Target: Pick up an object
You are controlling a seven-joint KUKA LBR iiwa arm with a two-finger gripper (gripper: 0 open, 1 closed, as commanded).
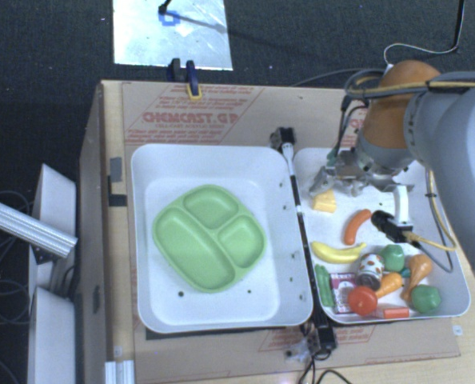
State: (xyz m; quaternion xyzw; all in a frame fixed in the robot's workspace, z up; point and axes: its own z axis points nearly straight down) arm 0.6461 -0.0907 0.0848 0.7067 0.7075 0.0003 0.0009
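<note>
You are looking at a robotics lab: cables are trailing at one o'clock, and clamps are gripping the cardboard-topped table at twelve.

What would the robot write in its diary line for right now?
gripper low in right bin | cheese wedge just below it | nothing seen held | green plate in left bin

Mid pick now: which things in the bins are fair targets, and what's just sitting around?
Targets, all in the right bin:
cheese wedge, nearest the pincer
sausage
banana
tomato
carrot

Just lying about:
green tray in the left bin
blue clamp on the bench edge
</note>
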